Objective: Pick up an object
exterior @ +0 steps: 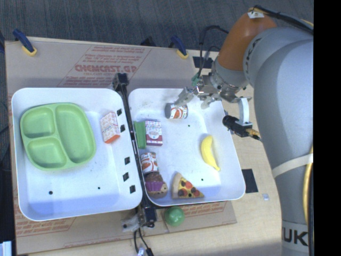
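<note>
Hand [193, 94]: in the right bin's far end; finger spread cannot be told.
Can [177, 111]: on its side just at the hand's seven o'clock, long axis three-to-nine, apparently not gripped.
Right bin [234, 183]: banana [209, 152], pizza slice [186, 188], small carton [153, 132].
Left bin [32, 207]: green tray [56, 135].
Worktop [106, 60]: cardboard-covered.
</note>
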Robot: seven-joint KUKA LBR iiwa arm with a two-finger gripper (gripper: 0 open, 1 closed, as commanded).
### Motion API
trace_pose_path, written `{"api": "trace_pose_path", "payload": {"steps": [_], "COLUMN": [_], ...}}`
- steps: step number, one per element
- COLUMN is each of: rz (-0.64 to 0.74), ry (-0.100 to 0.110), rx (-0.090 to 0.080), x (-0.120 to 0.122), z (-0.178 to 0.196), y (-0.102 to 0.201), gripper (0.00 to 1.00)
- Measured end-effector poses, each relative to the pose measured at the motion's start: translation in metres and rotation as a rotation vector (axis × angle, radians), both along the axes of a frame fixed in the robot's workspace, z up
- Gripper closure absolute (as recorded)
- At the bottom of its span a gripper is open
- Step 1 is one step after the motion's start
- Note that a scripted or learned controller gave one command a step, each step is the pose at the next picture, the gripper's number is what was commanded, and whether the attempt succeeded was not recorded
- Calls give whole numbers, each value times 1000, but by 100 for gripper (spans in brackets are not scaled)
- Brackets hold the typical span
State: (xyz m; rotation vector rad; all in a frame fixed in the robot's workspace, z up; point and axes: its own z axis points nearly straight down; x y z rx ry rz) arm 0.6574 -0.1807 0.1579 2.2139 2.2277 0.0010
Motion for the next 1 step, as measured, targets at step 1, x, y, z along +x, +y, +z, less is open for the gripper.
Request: {"api": "trace_pose_path", "payload": {"steps": [1], "rz": [0], "ry": [5], "rx": [1], "x": [-1], "z": [-44], "y": [41], "gripper": [0]}}
